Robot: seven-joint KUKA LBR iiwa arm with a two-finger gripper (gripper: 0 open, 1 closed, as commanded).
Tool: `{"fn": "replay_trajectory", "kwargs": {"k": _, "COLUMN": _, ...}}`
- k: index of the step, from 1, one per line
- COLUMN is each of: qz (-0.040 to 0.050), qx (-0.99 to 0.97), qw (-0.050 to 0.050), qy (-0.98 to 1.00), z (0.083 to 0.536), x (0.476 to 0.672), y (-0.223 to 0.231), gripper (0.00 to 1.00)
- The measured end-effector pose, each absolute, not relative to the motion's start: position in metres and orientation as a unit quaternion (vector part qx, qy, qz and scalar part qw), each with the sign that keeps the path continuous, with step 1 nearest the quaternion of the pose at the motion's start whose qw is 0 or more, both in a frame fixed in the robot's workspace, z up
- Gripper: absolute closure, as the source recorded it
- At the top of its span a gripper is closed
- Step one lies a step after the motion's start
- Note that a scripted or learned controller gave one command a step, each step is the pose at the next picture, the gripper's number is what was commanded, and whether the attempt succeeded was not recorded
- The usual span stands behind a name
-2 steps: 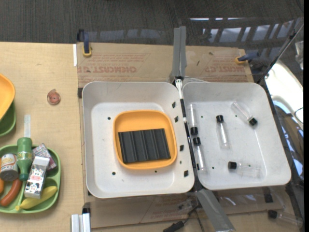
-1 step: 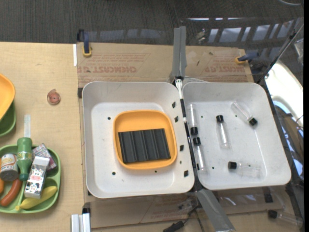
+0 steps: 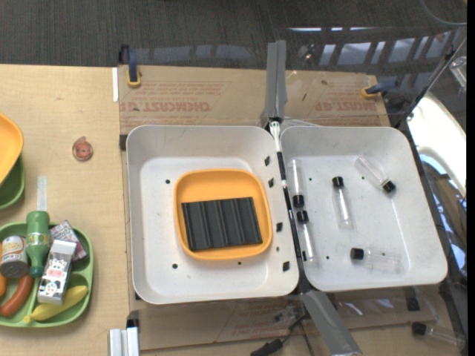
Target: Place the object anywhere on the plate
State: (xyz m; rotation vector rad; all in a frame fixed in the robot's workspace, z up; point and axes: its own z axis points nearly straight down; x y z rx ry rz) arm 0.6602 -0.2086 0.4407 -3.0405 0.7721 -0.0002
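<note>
An orange square plate (image 3: pixel 223 179) lies in the middle of the left white bin (image 3: pixel 152 221). A dark grey ribbed rectangular object (image 3: pixel 223 223) rests flat on the plate, inside its rim and slightly toward the near edge. The right white bin (image 3: pixel 419 221) holds several clear vials with black caps: one (image 3: pixel 341 199) near its centre, one (image 3: pixel 375 175) at the back right, one (image 3: pixel 376 258) at the front. Two more vials (image 3: pixel 297 188) lie along its left wall.
On the wooden bench to the left, a green tray (image 3: pixel 78 302) carries toy food and small bottles. An orange and green bowl (image 3: pixel 7 158) sits at the far left edge. A small pink disc (image 3: pixel 83 149) lies on the bench. Cardboard lines the bench under both bins.
</note>
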Motion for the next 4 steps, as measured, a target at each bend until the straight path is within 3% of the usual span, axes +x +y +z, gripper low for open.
{"fn": "replay_trajectory", "kwargs": {"k": 1, "qz": -0.0002, "qx": -0.995, "qw": 0.003, "qy": 0.099, "z": 0.4402, "x": 0.6602, "y": -0.22, "gripper": 1.0}}
{"fn": "replay_trajectory", "kwargs": {"k": 4, "qz": -0.0019, "qx": -0.995, "qw": 0.003, "qy": 0.097, "z": 0.4418, "x": 0.6607, "y": -0.2179, "gripper": 1.0}}
